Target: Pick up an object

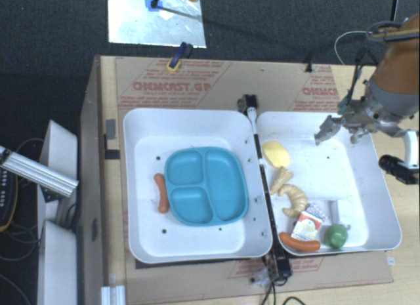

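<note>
In the left bin point(141, 133) a sausage point(161, 193) lay just beside the blue divided plate point(206, 185), with bare floor toward the rim. The right bin point(367, 192) held a yellow lemon point(276, 154), croissant point(294, 198), small carton point(307, 223), second sausage point(299, 243) and green fruit point(336, 235) along its left and lower edges. At upper right, over open floor, the gripper point(342, 128) hung with jaws spread, holding nothing.
</note>
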Available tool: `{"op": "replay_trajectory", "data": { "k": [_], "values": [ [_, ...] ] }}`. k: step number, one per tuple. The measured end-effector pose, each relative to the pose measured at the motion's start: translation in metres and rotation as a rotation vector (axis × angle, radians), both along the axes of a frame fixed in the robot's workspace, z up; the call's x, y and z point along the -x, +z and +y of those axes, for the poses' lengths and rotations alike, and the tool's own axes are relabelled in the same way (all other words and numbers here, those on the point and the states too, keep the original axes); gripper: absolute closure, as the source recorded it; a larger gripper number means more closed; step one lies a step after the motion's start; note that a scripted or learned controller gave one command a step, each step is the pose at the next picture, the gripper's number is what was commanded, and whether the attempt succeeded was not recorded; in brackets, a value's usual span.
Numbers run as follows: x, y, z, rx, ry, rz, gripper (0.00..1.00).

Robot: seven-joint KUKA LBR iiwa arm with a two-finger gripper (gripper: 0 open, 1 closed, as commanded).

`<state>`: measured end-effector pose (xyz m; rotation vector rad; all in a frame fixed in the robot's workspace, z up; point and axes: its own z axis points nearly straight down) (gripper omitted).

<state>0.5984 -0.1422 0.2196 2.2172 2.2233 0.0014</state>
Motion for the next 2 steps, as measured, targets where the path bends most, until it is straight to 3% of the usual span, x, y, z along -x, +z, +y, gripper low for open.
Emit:
{"op": "replay_trajectory", "data": {
  "k": [1,2],
  "values": [
    [0.069,0.008,0.01,0.0,-0.001,0.0,0.0],
    [0.064,-0.048,0.029,-0.001,-0.001,0.002,0.0]
  ]
}}
